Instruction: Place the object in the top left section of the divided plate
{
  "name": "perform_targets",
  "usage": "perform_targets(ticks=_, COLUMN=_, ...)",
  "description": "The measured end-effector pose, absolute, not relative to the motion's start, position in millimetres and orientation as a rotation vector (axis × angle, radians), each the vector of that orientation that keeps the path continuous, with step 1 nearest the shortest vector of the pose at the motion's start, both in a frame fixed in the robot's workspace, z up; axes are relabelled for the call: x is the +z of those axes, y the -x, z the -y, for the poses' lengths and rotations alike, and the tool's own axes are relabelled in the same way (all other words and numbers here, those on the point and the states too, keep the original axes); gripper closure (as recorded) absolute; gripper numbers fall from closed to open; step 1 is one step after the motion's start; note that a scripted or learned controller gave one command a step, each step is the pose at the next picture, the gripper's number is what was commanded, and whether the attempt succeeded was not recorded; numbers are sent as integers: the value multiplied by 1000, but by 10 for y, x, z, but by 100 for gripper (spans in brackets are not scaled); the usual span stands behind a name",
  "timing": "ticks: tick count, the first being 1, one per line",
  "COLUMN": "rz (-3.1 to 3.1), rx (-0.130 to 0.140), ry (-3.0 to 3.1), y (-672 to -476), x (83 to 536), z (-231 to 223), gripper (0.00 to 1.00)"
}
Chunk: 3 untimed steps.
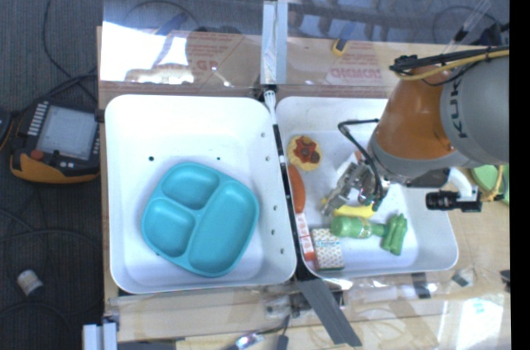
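A turquoise divided plate [199,217] lies in the left bin [132,125], with two small sections on its left and one large section on its right. My gripper [354,189] hangs low over the right bin [431,249], just above a yellow piece [354,211] and a green bottle-shaped toy [352,227]. A small tart with red topping [305,151] lies to the gripper's upper left, and an orange carrot-like stick [298,189] lies along the bin's left wall.
A green toy [395,233] lies at the right bin's lower right, and a small printed box [326,249] sits near its front left corner. A clear wall [273,42] stands behind both bins. A handheld device [58,143] rests on the floor at left.
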<state>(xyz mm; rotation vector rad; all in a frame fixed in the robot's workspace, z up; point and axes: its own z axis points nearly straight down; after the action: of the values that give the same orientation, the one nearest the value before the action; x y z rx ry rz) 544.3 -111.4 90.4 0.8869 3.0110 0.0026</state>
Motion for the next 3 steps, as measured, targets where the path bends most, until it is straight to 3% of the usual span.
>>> perform_targets(ticks=1, rz=-2968, rx=0, ry=-1032, y=-6084, x=1239, z=1211, gripper=100)
perform_targets(ticks=2, rz=-3004, rx=-2, ry=-889, y=-6352, x=909, z=1292, gripper=100)
perform_targets(ticks=3, rz=-3076, rx=-2, ry=-530, y=-5359, x=922, z=1043, gripper=100)
